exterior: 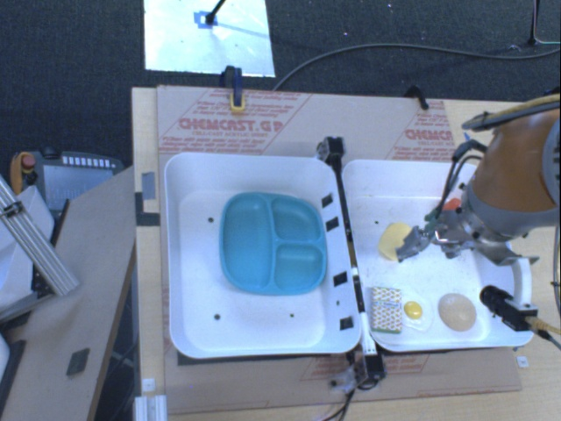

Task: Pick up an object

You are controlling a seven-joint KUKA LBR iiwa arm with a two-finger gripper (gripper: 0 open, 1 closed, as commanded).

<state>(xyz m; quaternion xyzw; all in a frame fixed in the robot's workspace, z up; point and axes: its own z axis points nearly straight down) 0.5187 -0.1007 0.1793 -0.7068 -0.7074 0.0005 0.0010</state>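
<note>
My gripper hangs over the middle of the right bin, its grey fingers pointing left and down toward a yellow lemon-like piece just to their left. Nothing shows between the fingers. At the bin's front lie a patterned sponge-like block, a toy fried egg and a beige round bun-like object. A small orange-red item peeks out behind the wrist.
The left bin holds a blue divided plate. Black clips run along the divider between the bins. The arm's orange and grey body covers the right bin's far right side.
</note>
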